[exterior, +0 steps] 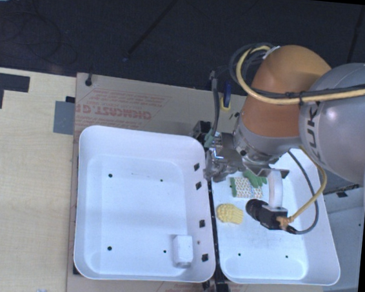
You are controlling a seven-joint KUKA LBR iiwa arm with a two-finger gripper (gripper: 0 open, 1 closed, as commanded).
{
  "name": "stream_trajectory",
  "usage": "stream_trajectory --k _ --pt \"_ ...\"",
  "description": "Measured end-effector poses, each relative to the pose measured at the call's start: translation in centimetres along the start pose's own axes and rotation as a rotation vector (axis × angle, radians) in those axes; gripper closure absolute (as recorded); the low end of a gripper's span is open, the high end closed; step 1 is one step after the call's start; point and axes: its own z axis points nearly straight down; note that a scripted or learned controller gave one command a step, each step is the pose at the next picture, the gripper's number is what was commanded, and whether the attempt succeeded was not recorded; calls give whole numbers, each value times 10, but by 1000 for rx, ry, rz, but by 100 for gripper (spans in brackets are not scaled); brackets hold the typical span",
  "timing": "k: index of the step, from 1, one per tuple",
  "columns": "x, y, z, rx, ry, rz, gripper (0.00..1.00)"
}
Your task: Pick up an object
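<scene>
While the arm [341, 120] is held low over the right bin [312, 272], on the side next to the left bin [103, 160], no object can be seen lifted, so the pick is judged not yet done. Three candidates are left lying. A yellow knobbly piece [230, 213] is on the floor of the right bin, close to the divide. A green-and-white chequered piece [246, 188] is just behind it, partly covered by the wrist [260, 144]. A small white block [182, 249] is in the left bin, near its front right corner. The tool [218, 164] is seen as metal parts at the seam between the bins, beside the chequered piece. Whether it is released or clenched cannot be told, as it is masked by the wrist, and nothing is shown in its grasp. A grasp and a lift are judged to be left.
</scene>
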Motion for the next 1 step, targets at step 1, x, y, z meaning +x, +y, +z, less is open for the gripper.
stream_trajectory --k 1 --pt "80 -40 -96 -16 6 -11 100"
